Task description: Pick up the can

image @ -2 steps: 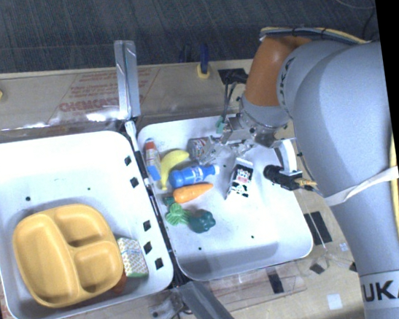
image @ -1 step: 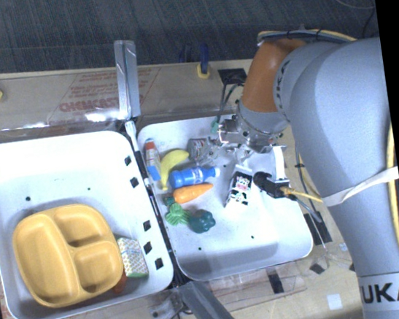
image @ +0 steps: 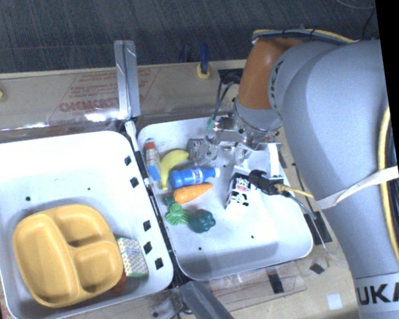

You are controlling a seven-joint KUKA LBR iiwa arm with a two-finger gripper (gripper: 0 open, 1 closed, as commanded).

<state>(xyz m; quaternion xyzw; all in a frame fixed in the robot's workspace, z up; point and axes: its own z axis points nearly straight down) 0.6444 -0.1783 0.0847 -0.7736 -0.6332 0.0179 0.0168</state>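
A blue cylinder with a white end [image: 191, 176], the most can-like item here, lies on its side in the right bin [image: 270, 244], between a yellow banana [image: 174, 160] and an orange carrot [image: 191, 192]. My gripper [image: 209, 146] hangs over the far part of that bin, just beyond the blue cylinder and to the right of the banana. Nothing is visibly held. The grey arm with its orange band [image: 261, 73] comes in from the right and hides the bin's far right corner.
The right bin also holds a green toy [image: 191, 217], a black-and-white carton [image: 239, 192] and a marker [image: 153, 161] by the left wall. In the left bin [image: 52, 161] lie a yellow divided tray [image: 67, 252] and a small patterned block [image: 132, 257].
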